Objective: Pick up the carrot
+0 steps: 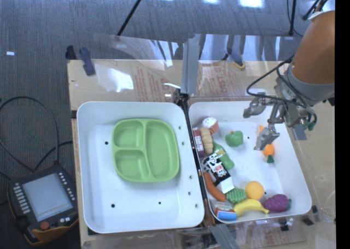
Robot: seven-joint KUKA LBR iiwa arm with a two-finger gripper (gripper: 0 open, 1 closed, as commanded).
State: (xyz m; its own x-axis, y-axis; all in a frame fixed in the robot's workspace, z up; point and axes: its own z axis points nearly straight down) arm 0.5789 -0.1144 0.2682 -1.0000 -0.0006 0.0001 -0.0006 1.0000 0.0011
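Observation:
The carrot (268, 150) is a small orange piece with a green top, lying in the right part of the right bin (290, 179). Its green end points toward the front of the bin. My gripper (264, 138) hangs directly over the carrot's far end and partly covers it. A bit of orange also shows just behind the gripper. From this angle I cannot make out whether the carrot is gripped or merely lies under the gripper.
The right bin also holds a green pepper (234, 138), an orange fruit (254, 190), a banana (250, 206), purple grapes (277, 203), an orange-red stick (214, 187) and several packets along its left wall. A green divided plate (146, 150) lies in the left bin (98, 198).

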